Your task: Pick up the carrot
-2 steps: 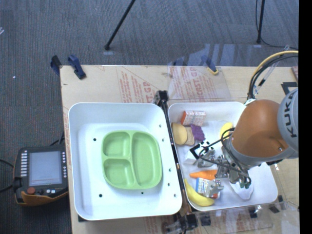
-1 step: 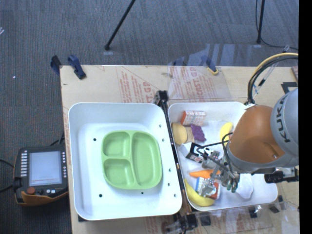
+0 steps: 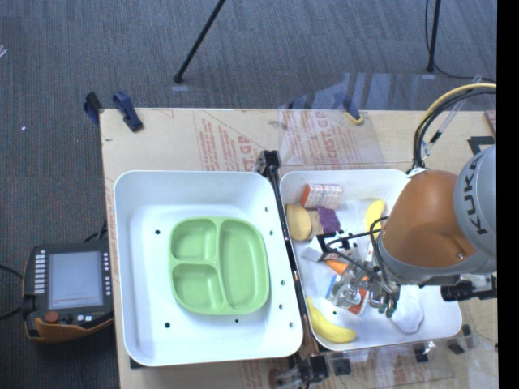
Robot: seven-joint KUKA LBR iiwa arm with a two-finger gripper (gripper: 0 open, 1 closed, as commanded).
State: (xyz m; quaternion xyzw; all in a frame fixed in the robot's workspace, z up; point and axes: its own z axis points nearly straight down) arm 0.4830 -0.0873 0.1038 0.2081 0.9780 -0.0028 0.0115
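Carrot lies in the right bin, orange, near its middle, partly under the arm's hardware. Tool hangs low over that bin, just beside the carrot, above a small packet; whether it is apart or together I cannot tell, too cluttered. Arm comes in from the right, its orange band covering part of the bin. Same bin: two bananas, one by the near wall, one further back; potato, purple item, small box. Left bin holds a green divided plate. Both bins sit on the desk.
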